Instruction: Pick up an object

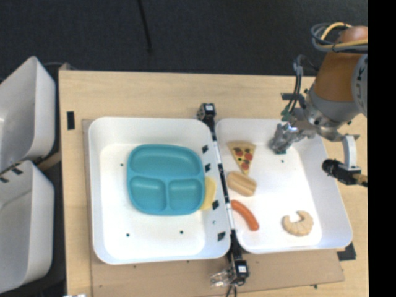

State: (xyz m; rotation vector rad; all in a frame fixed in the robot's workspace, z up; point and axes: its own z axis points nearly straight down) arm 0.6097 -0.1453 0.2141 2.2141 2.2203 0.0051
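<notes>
We see the grey two-finger gripper point(281, 141) low over the right white bin's point(322, 231) upper area, nothing visibly between its tips; whether they are apart we cannot tell. The triangular toy pizza slice point(242, 155) lies nearby; closing here risks grasping air.

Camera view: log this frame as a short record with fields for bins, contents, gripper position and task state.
left bin: teal divided plate; a yellow piece tucked at the plate's right edge
right bin: pizza slice, bun, sausage, croissant
gripper: over the right bin's upper part, right of the pizza slice, nothing seen in it
finger state: cannot tell
task state: all four food items lie on the bin floor; none lifted
</notes>
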